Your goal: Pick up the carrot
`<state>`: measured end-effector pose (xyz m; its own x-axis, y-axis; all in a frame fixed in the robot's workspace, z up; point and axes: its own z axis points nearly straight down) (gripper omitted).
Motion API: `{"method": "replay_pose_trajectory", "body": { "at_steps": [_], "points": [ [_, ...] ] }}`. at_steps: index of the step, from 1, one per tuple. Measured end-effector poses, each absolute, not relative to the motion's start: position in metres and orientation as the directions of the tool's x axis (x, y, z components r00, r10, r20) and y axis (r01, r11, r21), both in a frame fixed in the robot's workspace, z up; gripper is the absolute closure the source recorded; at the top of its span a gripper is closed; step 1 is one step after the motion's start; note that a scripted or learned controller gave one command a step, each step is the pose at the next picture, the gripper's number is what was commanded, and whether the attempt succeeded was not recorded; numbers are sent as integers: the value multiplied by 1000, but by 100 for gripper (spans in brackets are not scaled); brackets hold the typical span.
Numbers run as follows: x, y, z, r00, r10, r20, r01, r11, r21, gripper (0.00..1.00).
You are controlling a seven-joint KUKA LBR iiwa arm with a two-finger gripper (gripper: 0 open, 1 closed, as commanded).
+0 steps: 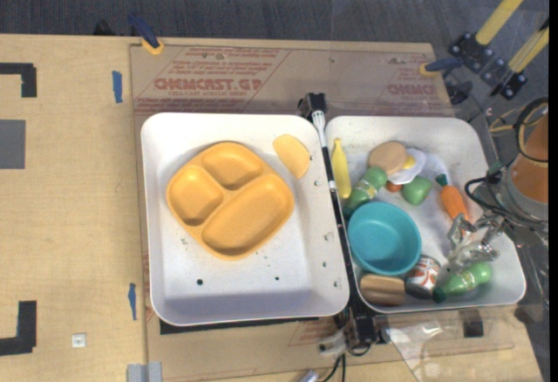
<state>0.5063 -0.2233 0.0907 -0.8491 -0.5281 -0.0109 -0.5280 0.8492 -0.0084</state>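
The pincer (472, 238) hangs low in the right bin (453, 129), metal fingers apparently parted with nothing between them. The carrot (453, 201) lies just at its 11 o'clock, orange body slanting, green top toward 11. A green vegetable (464, 280) sits at the pincer's 6 o'clock; the teal bowl (383, 237) is at 9. To grip well, the pincer should probably shift toward 11, straddle the carrot across its narrow width, and descend without nudging it against the bin wall.
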Motion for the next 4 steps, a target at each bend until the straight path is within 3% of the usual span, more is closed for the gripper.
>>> {"method": "replay_pose_trajectory", "body": {
  "at_steps": [1,2,3,4],
  "points": [
    [506,-224,90,-849,-528,-10,-528,849,-10,0],
    [557,-145,91,-950,-313,-16,-313,950,-10,0],
    [528,-227,113,-892,-452,-8,-452,892,-8,0],
    [508,-173,94,-826,-563,-16,-562,826,-36,0]
  ]
}}
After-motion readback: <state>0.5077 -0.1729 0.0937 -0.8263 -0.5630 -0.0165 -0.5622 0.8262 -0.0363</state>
